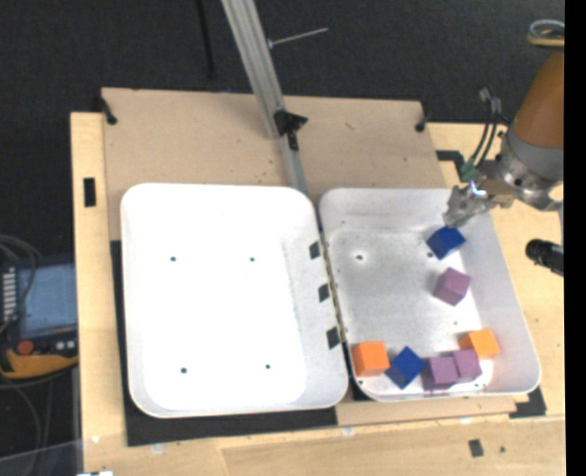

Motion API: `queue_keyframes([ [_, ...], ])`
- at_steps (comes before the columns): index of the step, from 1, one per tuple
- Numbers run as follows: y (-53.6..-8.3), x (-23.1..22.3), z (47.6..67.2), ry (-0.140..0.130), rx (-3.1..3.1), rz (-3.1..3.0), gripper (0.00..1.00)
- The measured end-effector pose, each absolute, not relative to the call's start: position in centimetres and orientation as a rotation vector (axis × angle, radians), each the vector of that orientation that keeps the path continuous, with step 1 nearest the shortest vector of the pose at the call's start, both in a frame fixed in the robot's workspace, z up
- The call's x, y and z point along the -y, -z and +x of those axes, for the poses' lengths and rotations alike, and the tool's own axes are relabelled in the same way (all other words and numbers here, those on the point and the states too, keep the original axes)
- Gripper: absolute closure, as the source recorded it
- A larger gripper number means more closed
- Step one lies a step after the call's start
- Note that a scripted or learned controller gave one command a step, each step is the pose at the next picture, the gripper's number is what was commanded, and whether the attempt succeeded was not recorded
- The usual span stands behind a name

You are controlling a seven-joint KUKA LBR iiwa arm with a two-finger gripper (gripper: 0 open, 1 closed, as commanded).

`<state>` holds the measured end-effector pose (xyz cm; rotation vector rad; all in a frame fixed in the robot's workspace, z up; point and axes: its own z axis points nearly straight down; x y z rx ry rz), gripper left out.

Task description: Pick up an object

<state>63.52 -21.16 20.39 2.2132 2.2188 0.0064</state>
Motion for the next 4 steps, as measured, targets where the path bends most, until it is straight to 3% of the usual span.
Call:
queue_keyframes([
  [1, -24.8, 21.3, 63.6, -0.005, -2.223, 2.211, 1.00],
  [4, -25.7, 5.5, 61.4, -0.002, -2.231, 2.214, 1.00],
])
